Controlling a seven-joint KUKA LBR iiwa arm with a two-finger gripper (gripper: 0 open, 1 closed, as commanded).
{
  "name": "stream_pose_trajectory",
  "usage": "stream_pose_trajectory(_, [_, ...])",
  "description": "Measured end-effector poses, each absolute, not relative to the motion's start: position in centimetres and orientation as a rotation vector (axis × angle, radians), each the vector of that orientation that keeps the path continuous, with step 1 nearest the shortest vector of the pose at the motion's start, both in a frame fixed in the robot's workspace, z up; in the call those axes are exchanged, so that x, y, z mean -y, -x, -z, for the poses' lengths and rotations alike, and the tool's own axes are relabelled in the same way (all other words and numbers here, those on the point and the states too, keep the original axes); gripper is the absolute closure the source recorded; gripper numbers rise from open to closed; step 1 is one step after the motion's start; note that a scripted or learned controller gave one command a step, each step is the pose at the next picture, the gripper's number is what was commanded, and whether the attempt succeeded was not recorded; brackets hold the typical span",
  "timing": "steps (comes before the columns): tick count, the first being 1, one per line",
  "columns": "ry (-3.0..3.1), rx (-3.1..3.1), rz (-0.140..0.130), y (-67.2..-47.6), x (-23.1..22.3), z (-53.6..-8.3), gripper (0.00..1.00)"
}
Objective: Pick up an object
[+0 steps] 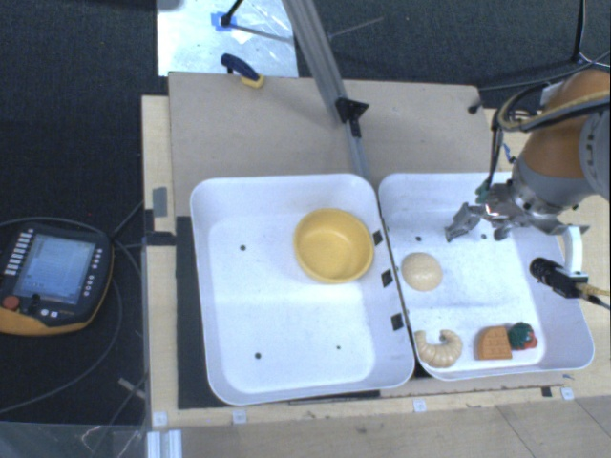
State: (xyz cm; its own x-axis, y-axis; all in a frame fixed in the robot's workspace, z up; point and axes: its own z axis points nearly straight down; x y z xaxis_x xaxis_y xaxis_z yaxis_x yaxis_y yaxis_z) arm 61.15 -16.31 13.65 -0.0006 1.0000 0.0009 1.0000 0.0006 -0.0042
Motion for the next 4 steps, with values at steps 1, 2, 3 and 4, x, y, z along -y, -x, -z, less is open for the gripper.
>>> stream_pose_trajectory(1, [2.22,2.22,-0.002,-61.1,16.3,-8.8,0.0])
stream_pose_trajectory(2, [2.223,2.223,0.002,-61.2,16.3,-10.1,1.0])
stream_pose_trajectory(3, [2.224,2.224,0.004,-60.4,16.3,-15.2,1.0])
stream_pose_trajectory(4, [2.223,2.226,0.005,-60.7,15.7,-21.2,1.0])
